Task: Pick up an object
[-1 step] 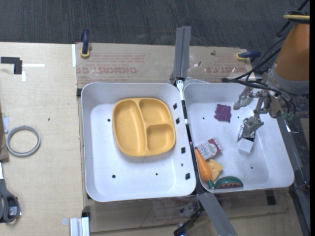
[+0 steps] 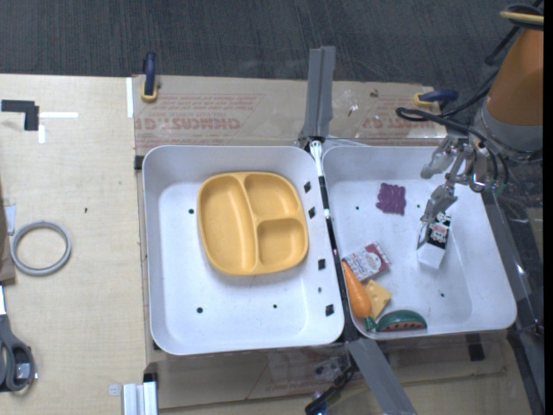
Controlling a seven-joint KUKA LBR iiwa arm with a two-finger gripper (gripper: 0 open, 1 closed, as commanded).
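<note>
Hanging over the right bin (image 2: 484, 305), near its right wall: the claw (image 2: 439, 204), reaching in from the right. Dangling at its tip, a small white box (image 2: 432, 243) with a dark-and-red label, apparently pinched by its top end between the fingers, its lower end tilting toward the bin floor. Being closed narrowly on that box, as far as the slant shows.

Judging by looks: light, stiff cardboard or plastic, smooth-sided, likely swinging or slipping if gripped only at a corner; gripping across the flat faces near the middle seeming safer.

Lying elsewhere in that bin: a purple grape cluster (image 2: 391, 199) near the back, a small red-and-white packet (image 2: 366, 261), an orange carrot (image 2: 355, 290) along the left wall, a yellow wedge (image 2: 378, 299) touching it, and a green-rimmed slice (image 2: 400, 322) at the front.

Sitting in the left bin (image 2: 164, 258): a yellow divided plate (image 2: 252, 223).

Carrying both bins: a pale wooden surface (image 2: 78, 197), with a grey tape ring (image 2: 39, 247) and scissors (image 2: 15, 361) at its left edge. Stretching behind: dark carpet (image 2: 216, 15).
</note>
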